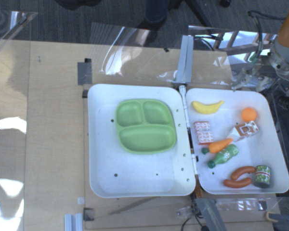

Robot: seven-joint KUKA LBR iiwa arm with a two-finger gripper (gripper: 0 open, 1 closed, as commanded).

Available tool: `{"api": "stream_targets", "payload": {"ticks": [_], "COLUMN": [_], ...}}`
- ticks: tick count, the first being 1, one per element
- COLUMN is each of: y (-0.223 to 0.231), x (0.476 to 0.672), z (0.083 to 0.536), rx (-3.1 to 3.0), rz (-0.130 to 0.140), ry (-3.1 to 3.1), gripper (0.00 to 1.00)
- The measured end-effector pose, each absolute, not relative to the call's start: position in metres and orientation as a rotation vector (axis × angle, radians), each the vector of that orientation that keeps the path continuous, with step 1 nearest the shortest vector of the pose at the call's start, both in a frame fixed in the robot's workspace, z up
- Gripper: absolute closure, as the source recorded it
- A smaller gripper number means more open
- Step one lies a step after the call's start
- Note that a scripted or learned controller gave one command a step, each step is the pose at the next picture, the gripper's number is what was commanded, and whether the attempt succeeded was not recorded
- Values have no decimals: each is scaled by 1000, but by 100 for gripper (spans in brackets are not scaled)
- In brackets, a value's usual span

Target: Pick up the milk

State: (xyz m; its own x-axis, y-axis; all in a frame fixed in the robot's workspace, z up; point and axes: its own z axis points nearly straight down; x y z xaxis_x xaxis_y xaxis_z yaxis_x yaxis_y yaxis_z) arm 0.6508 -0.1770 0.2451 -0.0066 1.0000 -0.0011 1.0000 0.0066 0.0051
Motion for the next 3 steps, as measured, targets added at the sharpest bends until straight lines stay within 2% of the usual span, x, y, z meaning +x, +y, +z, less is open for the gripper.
{"api": "stream_targets", "payload": {"ticks": [1,2,3], "y": [-205,-205,-205], "x": [670,619,622], "z": [147,87,100], "rx": [2162,2043,2034], "rz": [3,6,13], "ry": [2274,2376,2372], "gripper": [0,0,100]}}
